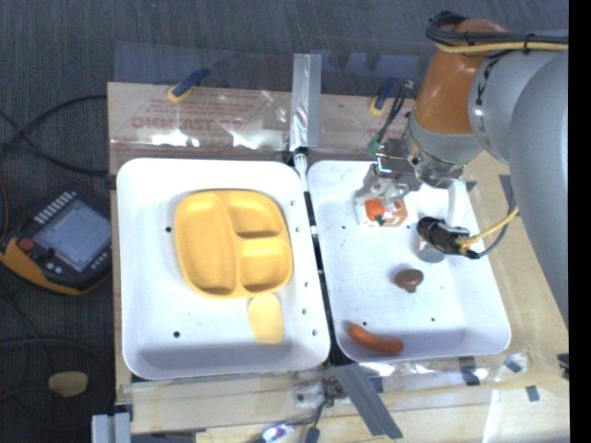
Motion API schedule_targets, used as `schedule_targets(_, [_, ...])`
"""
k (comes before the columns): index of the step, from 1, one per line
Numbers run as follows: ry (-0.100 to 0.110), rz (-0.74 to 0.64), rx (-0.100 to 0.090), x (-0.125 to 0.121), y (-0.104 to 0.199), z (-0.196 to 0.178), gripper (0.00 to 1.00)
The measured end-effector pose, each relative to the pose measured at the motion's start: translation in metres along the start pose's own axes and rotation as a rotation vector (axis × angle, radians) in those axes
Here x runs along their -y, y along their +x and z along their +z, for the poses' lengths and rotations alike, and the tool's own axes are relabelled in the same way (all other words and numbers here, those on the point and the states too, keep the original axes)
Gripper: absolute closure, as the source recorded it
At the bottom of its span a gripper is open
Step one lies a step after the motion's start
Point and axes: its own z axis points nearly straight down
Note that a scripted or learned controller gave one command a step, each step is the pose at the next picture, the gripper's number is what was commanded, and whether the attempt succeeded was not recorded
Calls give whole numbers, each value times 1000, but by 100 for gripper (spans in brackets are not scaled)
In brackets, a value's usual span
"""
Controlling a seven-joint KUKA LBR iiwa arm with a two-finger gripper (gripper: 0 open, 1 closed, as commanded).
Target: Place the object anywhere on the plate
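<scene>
Hanging low over the far part of the right white bin [480,326], the two-finger gripper [383,201] is sitting right on top of a small orange-and-white object [377,210]; whether it is pinching it or merely hovering, I cannot tell. Lying well to the left, in the left white bin [138,340], the yellow compartmented plastic plate [231,243] is waiting, a pale yellow block [266,319] touching its near edge. Closer to me, 2 other things are resting apart: a long orange-red sausage-shaped piece [374,340] and a small brown rounded lump [409,279]. Gripper parts are hiding much of the orange object, so its long axis is staying unclear.
</scene>
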Motion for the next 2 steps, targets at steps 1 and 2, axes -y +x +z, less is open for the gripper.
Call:
schedule_targets(1, [1, -44, -4, -23, 70, 17, 100])
schedule_targets(2, [1, -140, -4, -3, 135, 17, 100])
